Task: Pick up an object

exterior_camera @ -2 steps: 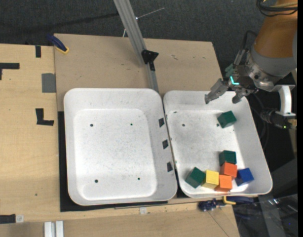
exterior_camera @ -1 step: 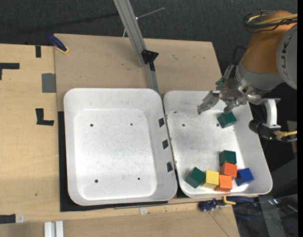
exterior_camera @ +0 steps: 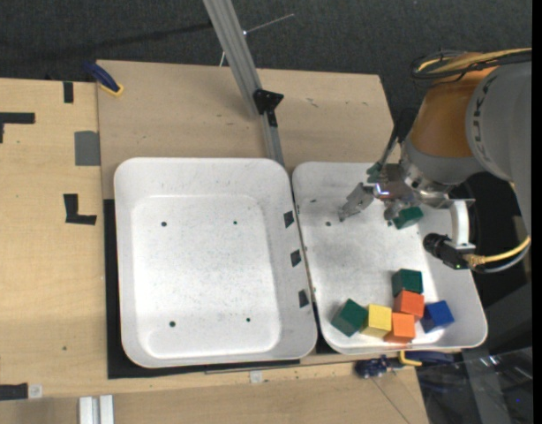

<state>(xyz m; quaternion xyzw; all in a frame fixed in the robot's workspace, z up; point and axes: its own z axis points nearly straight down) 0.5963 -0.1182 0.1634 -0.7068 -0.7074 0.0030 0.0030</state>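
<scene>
Over the right bin (exterior_camera: 328, 263), gripper (exterior_camera: 377, 203) spread wide, one finger (exterior_camera: 352, 205) splayed left, a green block (exterior_camera: 407, 216) beside the other, grip uncertain. Near the bin's front: green, yellow, orange, blue blocks (exterior_camera: 390, 312) clustered.

My arm (exterior_camera: 509, 122) presents a grey casing with a broad orange band (exterior_camera: 443, 126) above the wrist. Yellow and black cables (exterior_camera: 492, 256) loop beside it. The metallic gripper (exterior_camera: 377, 200) terminates in slim grey fingers (exterior_camera: 352, 207).
</scene>
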